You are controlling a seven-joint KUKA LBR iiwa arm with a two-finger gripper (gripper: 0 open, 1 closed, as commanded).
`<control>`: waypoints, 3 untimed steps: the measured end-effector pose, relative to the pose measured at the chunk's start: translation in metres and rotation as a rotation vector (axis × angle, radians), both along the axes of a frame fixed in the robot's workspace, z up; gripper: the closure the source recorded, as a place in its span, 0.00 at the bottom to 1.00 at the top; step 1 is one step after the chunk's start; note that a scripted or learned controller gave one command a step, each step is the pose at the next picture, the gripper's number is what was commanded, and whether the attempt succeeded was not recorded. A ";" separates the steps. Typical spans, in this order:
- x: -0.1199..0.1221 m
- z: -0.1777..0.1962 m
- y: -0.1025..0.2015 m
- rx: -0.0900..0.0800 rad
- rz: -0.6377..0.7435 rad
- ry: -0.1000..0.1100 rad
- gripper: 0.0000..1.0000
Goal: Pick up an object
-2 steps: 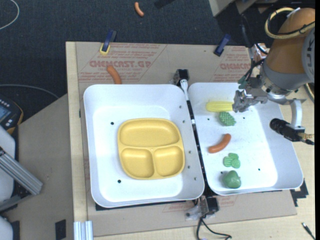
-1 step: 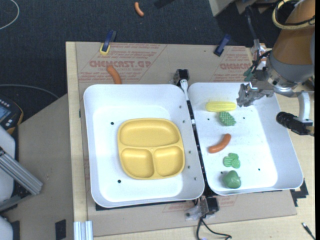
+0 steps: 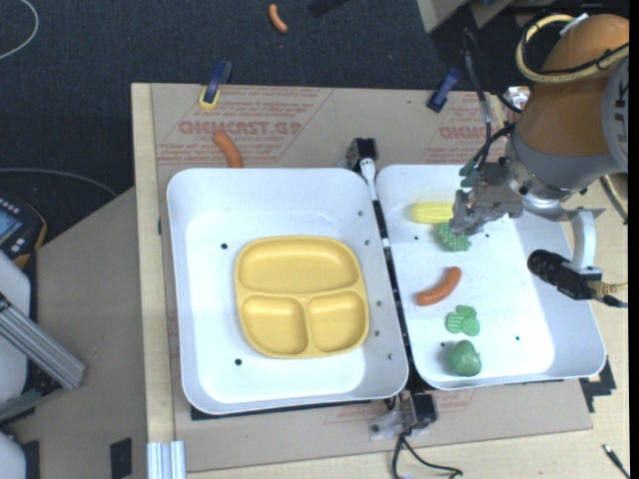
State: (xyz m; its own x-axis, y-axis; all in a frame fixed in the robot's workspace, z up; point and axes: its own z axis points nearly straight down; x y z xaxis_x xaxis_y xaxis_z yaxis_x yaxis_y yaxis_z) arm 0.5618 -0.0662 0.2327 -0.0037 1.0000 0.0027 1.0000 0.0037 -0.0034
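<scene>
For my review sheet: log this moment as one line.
phase: reaching | gripper: low in right white bin, over small green toy | grasp: unconfirmed | yellow divided plate: left bin

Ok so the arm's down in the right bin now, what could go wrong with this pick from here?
1. The tool sits right over a small green piece that lies close to the yellow corn; it may nudge or catch the corn instead.
2. Its fingers are hidden from this angle, so a missed grasp may go unnoticed.
3. The green piece is small and could slip out on lifting.
</scene>
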 end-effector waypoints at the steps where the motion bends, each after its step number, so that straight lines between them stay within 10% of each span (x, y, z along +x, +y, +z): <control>1: 0.002 -0.010 -0.018 -0.002 -0.006 0.000 1.00; 3: 0.012 0.001 -0.008 -0.004 -0.004 -0.007 1.00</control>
State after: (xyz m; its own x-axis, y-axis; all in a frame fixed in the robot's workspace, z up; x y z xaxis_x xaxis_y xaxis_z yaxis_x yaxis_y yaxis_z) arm 0.5742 -0.0744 0.2338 -0.0001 1.0000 -0.0013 1.0000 0.0001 0.0037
